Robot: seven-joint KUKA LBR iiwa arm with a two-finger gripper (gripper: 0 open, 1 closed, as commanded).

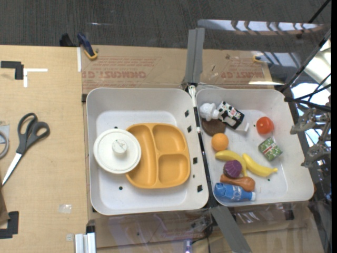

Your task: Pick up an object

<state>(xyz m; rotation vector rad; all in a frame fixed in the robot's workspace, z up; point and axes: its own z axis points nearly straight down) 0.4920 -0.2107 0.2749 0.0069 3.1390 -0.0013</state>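
Camera view: gripper (315, 141) sits at the right edge, outside the right bin (295, 191); can't tell its state. Right bin holds a cow toy (225, 113), tomato (265, 124), green carton (270, 149), orange (220, 142), two bananas (247, 161), purple fruit (233, 168), and a blue bottle (234, 193) at the near wall. Left bin (100, 194): yellow divided tray (163, 157), white lid (117, 150) overlapping the tray's left rim. Scissors (25, 136) on the bench, left.

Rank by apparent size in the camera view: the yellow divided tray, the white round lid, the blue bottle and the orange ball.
1. yellow divided tray, clearly largest.
2. white round lid, resting over the tray's left edge.
3. blue bottle, lying on its side in the right bin.
4. orange ball, smallest.
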